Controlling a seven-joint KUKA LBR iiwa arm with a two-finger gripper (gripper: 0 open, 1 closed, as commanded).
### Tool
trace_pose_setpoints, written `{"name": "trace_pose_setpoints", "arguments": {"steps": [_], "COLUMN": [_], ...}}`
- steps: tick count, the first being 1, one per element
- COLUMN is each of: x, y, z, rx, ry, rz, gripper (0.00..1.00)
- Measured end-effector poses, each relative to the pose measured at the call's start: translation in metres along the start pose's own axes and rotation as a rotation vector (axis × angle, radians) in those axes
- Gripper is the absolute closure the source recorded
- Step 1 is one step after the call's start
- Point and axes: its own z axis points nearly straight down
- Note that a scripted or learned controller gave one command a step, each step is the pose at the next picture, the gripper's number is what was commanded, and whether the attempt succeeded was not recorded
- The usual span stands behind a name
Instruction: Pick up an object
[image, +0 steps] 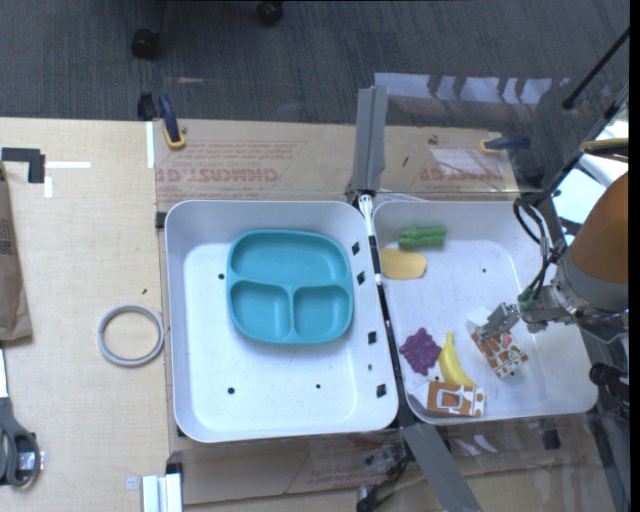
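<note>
Hovering hand, touching patterned carton

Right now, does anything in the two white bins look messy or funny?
Mostly tidy. In the right white bin, the small orange-and-white printed carton under the gripper sits tilted. The yellow toy banana and purple grape bunch crowd the near corner. Nothing looks spilled or broken.
</note>
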Motion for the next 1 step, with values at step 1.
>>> {"name": "trace_pose_setpoints", "arguments": {"steps": [1], "x": [0.0005], "y": [-0.0130], "z": [0.0402], "rx": [0.000], "ry": [0.001], "rz": [0.026], "gripper": [0.00]}}
